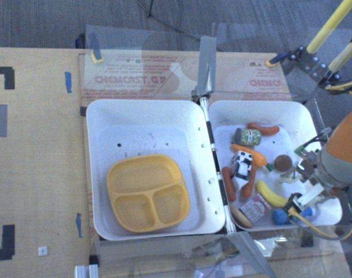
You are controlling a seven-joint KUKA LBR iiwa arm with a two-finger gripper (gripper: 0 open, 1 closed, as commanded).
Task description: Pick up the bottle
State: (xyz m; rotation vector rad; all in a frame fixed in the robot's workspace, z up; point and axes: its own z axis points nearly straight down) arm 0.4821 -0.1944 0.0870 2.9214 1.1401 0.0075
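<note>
- The gripper (308,178) hangs over the right-hand part of the right shallow white bin (262,105). Whether it is apart or together cannot be told, and nothing can be seen held in it.
- Just beside it, toward the near right corner of that bin, lies what looks to be the pale white plastic bottle with a blue cap (328,211). It is on its side, with the cap pointing toward the bin's middle.
- A small blue ball (280,216) sits near the cap, touching the lower end of a yellow toy banana (271,194).
- A brown round ball (283,163) rests to the gripper's left.
- Further left, a black-and-white toy cow (242,168) lies against an orange toy carrot (249,153), with a red toy sausage (228,183) along the bin's left wall.
- A pinkish crumpled packet (254,208) lies at the near edge.
- Toward the far side, a small dark cylinder with a green label (248,136) lies next to an orange-red toy sausage (264,128).
- The left shallow white bin (95,155) holds a yellow three-compartment plastic plate (148,193) in its near half.
</note>
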